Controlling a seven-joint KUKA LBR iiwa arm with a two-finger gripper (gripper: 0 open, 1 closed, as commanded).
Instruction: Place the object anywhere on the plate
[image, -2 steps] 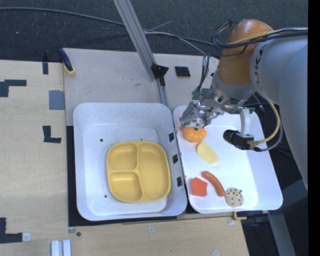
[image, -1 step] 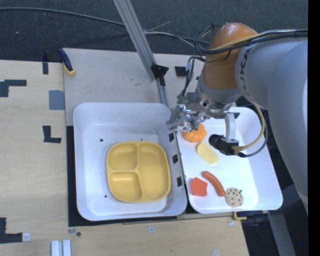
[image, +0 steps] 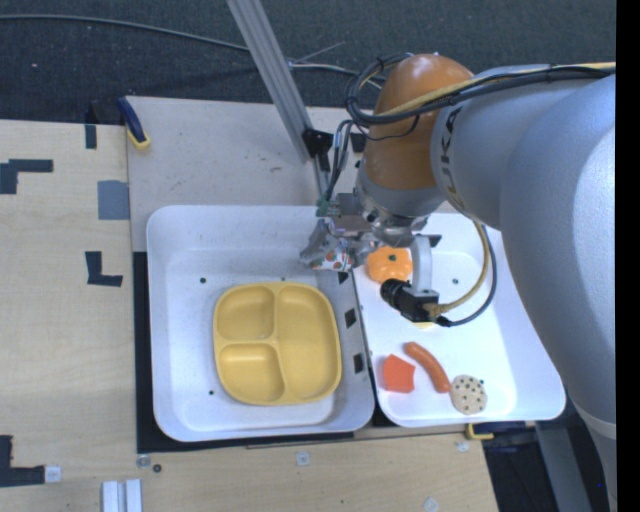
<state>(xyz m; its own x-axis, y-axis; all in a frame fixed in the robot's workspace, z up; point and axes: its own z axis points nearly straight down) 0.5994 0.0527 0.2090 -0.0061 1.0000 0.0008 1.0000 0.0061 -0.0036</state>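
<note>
A pale wooden bench (image: 60, 330) fills the camera view, with bits of dark tape stuck on its left side. Two shallow white bins sit side by side on it. The left white bin (image: 180, 300) holds a yellow plastic plate (image: 277, 342) with three sections, and the plate lies near the bin's front right corner. Nothing lies on the plate.

The right white bin (image: 520, 380) holds small toy foods. A round orange toy like a little pumpkin (image: 388, 265) sits near the back left of that bin. A red-orange wedge (image: 398, 374) lies near the front left corner. A long orange sausage shape (image: 428, 367) lies just beside it, and a tan spotted cookie (image: 468, 394) lies near the front edge.

The big grey arm with an orange band (image: 420, 90) reaches in from the right and covers much of the right bin. A slanted grey metal pole (image: 275, 70) crosses the back of the bench.

The two-finger gripper (image: 330, 258) hangs over the back right corner of the left bin, just behind the plate's back right corner. Something small with red and white bits shows at its tips, but it is too blurry to tell what it is, or how the tips are set. The pumpkin toy sits just to the right of the gripper.
</note>
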